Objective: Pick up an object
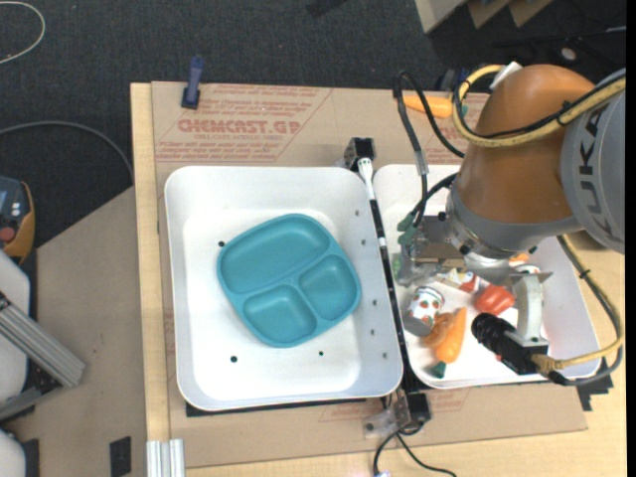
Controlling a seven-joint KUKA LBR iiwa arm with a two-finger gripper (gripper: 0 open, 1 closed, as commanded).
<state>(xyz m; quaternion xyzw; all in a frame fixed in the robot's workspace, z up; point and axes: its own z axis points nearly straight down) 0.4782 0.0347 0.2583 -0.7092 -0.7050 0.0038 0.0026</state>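
Gripper [425,254]: low over the right bin's [586,301] left half, tucked under the wrist; open or closed, cannot tell.
Toys: orange carrot [450,334], white ball [425,308], red piece [494,296], bunched just beside gripper.
Left bin [199,266]: smooth, white; teal three-part plate [288,278], bare floor around.
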